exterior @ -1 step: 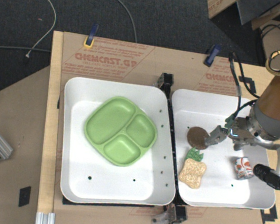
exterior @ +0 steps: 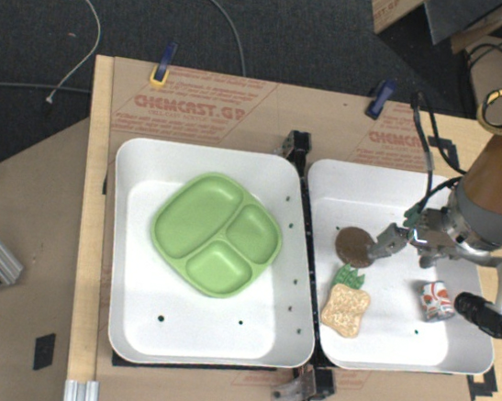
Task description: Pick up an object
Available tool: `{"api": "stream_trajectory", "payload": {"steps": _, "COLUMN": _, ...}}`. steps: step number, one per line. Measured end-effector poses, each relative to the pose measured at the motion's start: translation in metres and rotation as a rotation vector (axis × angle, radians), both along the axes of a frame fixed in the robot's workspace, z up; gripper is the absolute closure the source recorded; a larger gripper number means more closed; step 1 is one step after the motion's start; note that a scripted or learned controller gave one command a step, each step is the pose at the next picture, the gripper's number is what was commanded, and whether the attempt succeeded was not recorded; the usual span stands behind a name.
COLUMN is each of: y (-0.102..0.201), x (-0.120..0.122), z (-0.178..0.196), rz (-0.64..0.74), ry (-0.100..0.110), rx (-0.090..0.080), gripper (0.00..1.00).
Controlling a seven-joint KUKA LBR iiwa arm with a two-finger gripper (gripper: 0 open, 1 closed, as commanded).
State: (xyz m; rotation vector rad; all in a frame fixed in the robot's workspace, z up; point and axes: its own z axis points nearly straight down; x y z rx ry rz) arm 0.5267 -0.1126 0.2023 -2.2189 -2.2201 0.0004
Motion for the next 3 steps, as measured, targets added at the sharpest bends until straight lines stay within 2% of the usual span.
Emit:
{"api": "stream_trajectory", "payload": {"steps": 1, "y": -0.006, "x": -0.009, "z": -0.051, "rz": -0.002, "ry": 0.004, "rx": 0.001, "gripper": 0.0}}
{"api": "stream_trajectory", "payload": {"steps": 2, "y": 0.003, "x": -0.012, "z": -0.097, "rz": 0.0, "ry": 0.006, "rx": 0.002, "gripper": 0.0}}
{"api": "stream_trajectory", "payload": {"steps": 3, "y": 0.003, "x": -0.009, "z": -0.113, "rz": -0.002, "ry": -0.008, "rx": 0.0, "gripper": 0.0}}
